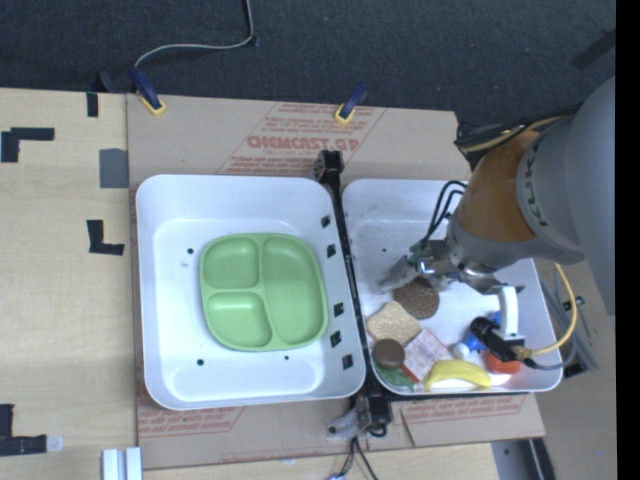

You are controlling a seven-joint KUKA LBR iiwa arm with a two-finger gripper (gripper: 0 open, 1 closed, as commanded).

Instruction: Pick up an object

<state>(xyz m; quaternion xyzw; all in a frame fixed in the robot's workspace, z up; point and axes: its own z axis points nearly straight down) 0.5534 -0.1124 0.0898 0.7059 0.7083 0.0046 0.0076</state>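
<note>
Two-finger gripper (412, 268) low in right white bin (380, 218), above round brown cookie (417, 299); finger state unclear.

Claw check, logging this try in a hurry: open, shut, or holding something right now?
Claw: cannot be told; it hangs low in the right shallow white bin, just above the round brown cookie-like disc.

I count two white bins (165, 268), one green divided plate (264, 291), one banana (457, 373), one tan bread slice (392, 322), one brown cookie (417, 298) and two yellow clamps (149, 96).
</note>
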